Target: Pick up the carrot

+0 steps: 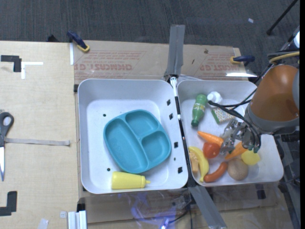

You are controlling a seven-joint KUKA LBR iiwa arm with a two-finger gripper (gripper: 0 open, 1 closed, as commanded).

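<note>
Item: carrot [210,137], R bin [267,175], by tomato [211,150]. Gripper [232,138] just beside it; I can't tell open/closed.

My arm [279,97] reaches in from the right, its orange band bulking large above the wrist, black cables looping off toward the left. My gripper [234,136] hangs low at the near right, pointed down and left, its metal fingers blurred against the clutter beneath.
</note>
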